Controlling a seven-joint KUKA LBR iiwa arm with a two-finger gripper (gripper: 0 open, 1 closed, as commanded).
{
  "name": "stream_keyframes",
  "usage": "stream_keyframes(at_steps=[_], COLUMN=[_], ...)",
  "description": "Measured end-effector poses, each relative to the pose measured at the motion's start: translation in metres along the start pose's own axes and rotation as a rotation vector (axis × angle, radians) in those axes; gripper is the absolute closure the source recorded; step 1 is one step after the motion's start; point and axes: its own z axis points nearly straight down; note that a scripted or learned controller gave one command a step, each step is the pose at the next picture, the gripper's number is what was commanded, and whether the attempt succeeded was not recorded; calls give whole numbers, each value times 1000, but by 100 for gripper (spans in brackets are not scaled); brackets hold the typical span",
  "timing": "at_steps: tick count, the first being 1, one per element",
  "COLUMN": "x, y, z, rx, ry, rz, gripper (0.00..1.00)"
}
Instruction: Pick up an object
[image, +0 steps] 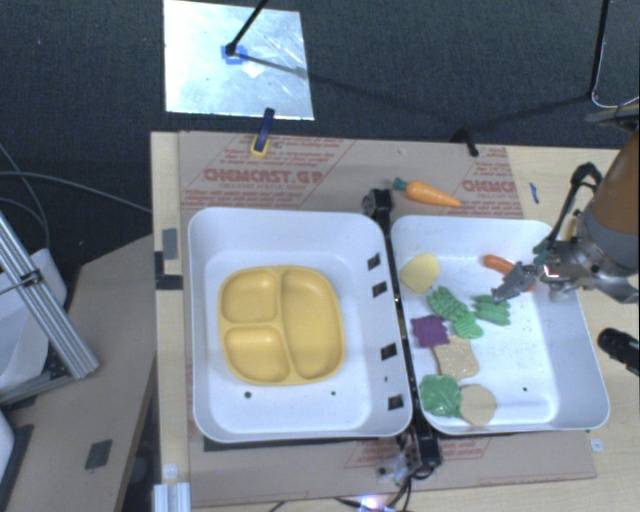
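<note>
The right bin (570, 370) holds several toy foods: a yellow round piece (420, 270), a long green leafy piece (453, 308), a small green piece (492, 311), a purple piece (430, 330), a tan slice (455, 358), a green lump (440, 395), a tan round piece (478, 405) and a small orange piece (497, 263). My gripper (508, 285) reaches in from the right and hangs low over the bin, between the orange piece and the small green piece. Its tip is just above the small green piece. I see nothing held in it.
The left bin (215, 250) holds a yellow divided plate (282, 325). A toy carrot (425, 192) lies on the cardboard behind the bins. Black clips (385, 320) line the seam between the bins. A metal frame (40, 310) stands at the far left.
</note>
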Motion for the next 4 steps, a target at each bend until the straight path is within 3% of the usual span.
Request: stream_keyframes(at_steps=[1, 2, 3, 4], x=[20, 19, 45, 82], y=[-47, -42, -45, -48], z=[147, 129, 137, 32], rx=[4, -6, -14, -4], ry=[3, 2, -8, 0], rz=[5, 2, 2, -4], gripper=[0, 100, 100, 100])
